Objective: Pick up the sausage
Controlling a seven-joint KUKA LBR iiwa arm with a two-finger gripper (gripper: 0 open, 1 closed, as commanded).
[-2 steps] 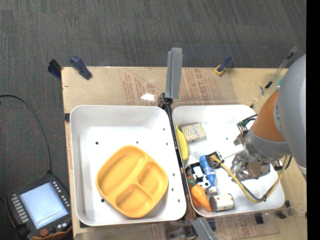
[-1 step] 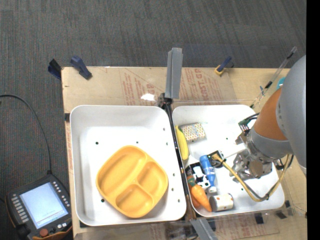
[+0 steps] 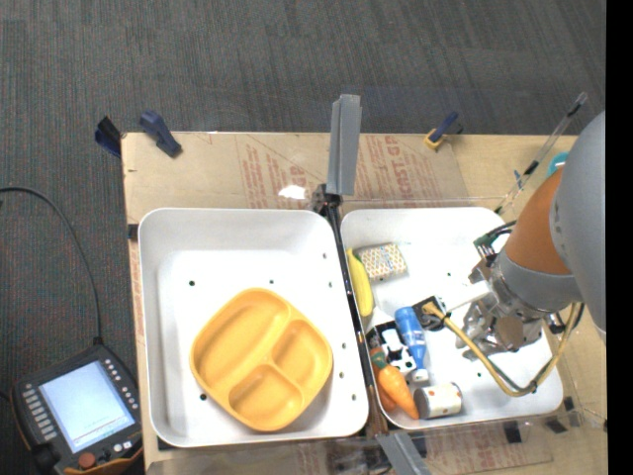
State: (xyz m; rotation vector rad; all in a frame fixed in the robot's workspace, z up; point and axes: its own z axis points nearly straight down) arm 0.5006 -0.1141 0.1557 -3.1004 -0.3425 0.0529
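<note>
Hanging over the right half of the right bin [image 3: 435,212], the gripper [image 3: 497,327] sits low, near the bin floor. Arm enters from the right; its grey body and orange band cover the bin's right wall. Whether the gripper is spread or closed cannot be told: the wrist and a loop of yellow cable hide it from above. Nothing is seen held.

Sausage [image 3: 438,400]: taken to be the pale stubby roll with a brownish end, lying on its side at the front of the right bin. ID not certain at this resolution. It is apart from the gripper, to the gripper's front-left in view.

Neighbours in the right bin:
- carrot [image 3: 396,389], just beside the sausage's left end, possibly touching
- blue bottle [image 3: 410,336], lying just behind the sausage, cap end toward it
- black-and-white item [image 3: 384,342], left of the bottle, partly covered, hard to make out
- banana [image 3: 361,283], along the left wall
- patterned block [image 3: 383,260], near the back-left corner

The bottle and the carrot crowd the sausage on two sides; its right side is open floor.

Left bin [image 3: 148,265] holds a yellow divided plate [image 3: 262,359].

Off the bench, lower left: pendant [image 3: 74,404], cut off by the frame edge.
</note>
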